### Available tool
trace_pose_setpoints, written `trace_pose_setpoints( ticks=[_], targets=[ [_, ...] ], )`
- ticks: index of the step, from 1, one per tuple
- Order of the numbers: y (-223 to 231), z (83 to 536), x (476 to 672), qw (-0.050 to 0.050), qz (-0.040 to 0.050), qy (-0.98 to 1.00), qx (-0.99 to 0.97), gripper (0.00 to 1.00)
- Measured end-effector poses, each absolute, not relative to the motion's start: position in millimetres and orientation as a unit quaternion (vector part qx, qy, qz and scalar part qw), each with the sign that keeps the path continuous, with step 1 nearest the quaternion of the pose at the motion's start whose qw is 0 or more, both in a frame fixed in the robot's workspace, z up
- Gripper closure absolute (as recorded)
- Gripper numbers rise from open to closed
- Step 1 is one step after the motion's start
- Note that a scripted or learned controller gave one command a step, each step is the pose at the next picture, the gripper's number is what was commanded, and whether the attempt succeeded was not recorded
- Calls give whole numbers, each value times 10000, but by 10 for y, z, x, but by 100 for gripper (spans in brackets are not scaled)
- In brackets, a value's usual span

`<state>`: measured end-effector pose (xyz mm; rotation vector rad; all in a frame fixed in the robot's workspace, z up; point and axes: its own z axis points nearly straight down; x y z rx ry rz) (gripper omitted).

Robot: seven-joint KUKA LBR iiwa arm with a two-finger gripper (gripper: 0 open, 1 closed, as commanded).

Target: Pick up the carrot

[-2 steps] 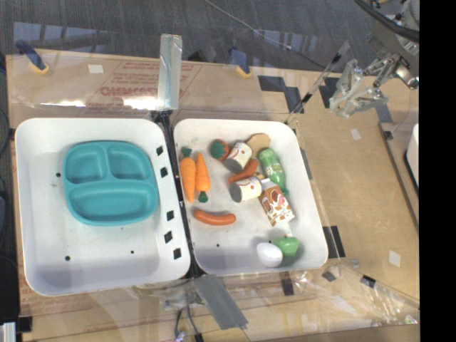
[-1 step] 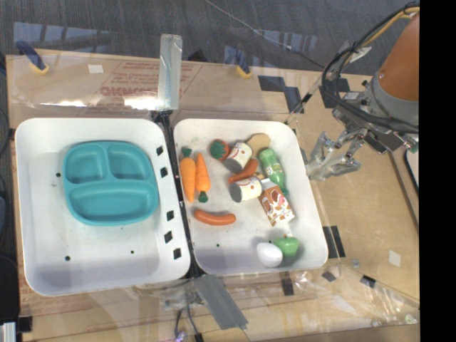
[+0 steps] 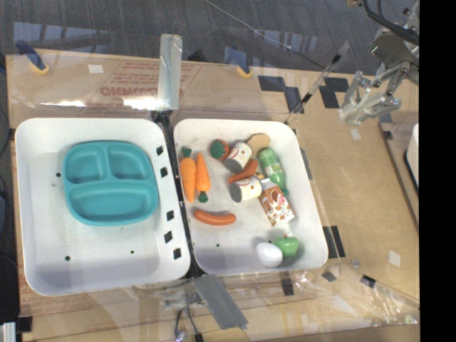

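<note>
The two white bins lie well to the left of the gripper (image 3: 370, 104) and lower in the view. The far bin (image 3: 43, 262) holds only a teal divided tray (image 3: 110, 182). The nearer bin (image 3: 242, 258) holds the food pieces. The gripper hangs outside the bins, above the bare bench just past the near bin's upper right corner. I cannot tell how it stands, and nothing is seen in it. The carrot (image 3: 188, 179) lies at the side of the near bin farthest from the gripper, against the wall shared with the other bin — its long axis runs up and down the view, green top upward. A second, thinner carrot (image 3: 202, 174) lies touching it on the gripper's side. Between them and the gripper lie a red sausage (image 3: 214, 218), small cans (image 3: 248, 189), a green bottle (image 3: 271, 166) and a snack packet (image 3: 276, 206) — so the reach, I judge, must pass over this clutter.
</note>
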<state>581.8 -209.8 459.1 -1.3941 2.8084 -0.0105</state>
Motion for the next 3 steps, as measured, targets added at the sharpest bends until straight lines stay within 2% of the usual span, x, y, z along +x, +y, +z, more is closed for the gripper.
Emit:
trace_pose_setpoints(
  ticks=[1, 2, 3],
  targets=[
    [-2092, 3575, 5390, -7, 11, 8399, -5427, 100],
    [-2095, 4976, 5250, 25, -49, 8138, -5811, 100],
    [-2082, 3866, 5455, -7, 27, 7045, -7097, 100]
  ],
)
